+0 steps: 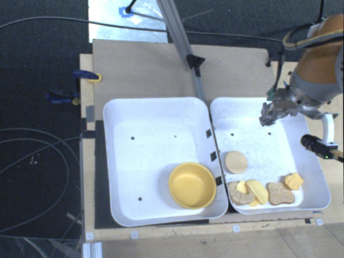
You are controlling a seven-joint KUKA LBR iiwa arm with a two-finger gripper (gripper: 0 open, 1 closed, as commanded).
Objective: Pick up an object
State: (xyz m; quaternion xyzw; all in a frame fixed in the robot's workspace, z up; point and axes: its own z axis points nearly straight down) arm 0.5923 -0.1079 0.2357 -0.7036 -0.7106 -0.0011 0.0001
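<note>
Food pieces (263,190) at right bin's (309,160) near edge | gripper (267,118) above far end, apart | grip state unreadable

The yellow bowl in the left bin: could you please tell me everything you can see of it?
The yellow bowl is round, plain and matte, plastic by the look of it. It stands upright with its mouth up and nothing visible inside. It sits on the floor of the left bin, in the near right corner, close to the wall shared with the right bin. Nothing else touches it.
</note>
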